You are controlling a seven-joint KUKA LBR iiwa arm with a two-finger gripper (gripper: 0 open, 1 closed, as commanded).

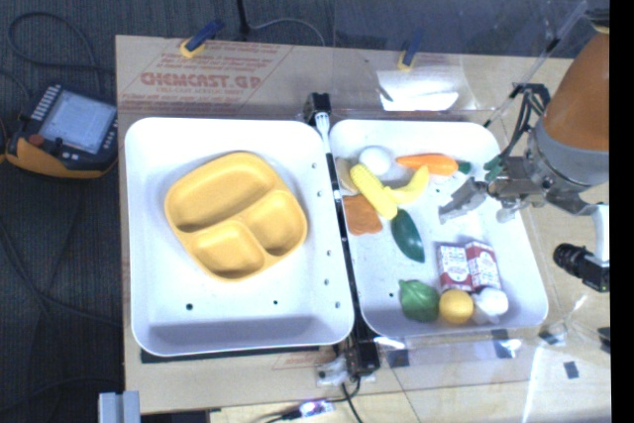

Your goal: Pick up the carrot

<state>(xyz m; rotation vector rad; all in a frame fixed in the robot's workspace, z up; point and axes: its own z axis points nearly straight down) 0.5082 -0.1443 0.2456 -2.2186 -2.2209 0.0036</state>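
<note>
The carrot [426, 160] is orange with a green top end [464, 167]. It lies flat near the far wall of the right bin [525, 258], pointing left to right. My gripper [475, 186] hovers at the bin's right side, just right of and slightly nearer than the carrot's green end. Its two fingers [460, 204] point left and stand apart with nothing between them. The orange-banded arm [584, 109] comes in from the right edge.
Beside the carrot lie a white ball [374, 158], a yellow banana [381, 190], an orange slab [362, 215] and a dark green vegetable [407, 235]. Red-white packets [466, 264], a lime [418, 300], a lemon [456, 305] and a white ball [490, 302] fill the near corner. A yellow divided plate [235, 213] sits in the left bin [149, 312].
</note>
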